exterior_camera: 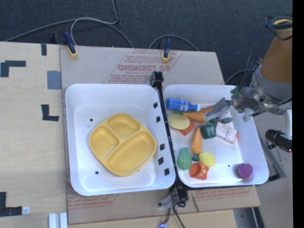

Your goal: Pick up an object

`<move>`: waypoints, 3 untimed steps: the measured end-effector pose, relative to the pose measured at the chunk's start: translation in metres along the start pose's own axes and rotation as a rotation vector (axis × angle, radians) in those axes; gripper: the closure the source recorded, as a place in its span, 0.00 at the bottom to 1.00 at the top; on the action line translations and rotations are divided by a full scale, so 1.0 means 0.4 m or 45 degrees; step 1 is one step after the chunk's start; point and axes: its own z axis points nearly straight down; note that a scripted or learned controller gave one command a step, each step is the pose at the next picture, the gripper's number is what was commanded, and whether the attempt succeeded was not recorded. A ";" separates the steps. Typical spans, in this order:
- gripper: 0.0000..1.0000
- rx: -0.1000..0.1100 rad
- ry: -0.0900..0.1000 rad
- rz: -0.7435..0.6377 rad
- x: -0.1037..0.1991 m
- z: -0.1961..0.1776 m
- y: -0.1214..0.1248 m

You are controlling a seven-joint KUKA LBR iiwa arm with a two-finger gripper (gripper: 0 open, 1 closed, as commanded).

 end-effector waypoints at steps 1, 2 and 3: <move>0.00 0.003 0.001 0.001 0.087 0.247 0.069; 0.00 0.000 0.001 0.001 0.039 0.426 0.134; 0.00 -0.009 -0.006 0.004 0.067 0.489 0.085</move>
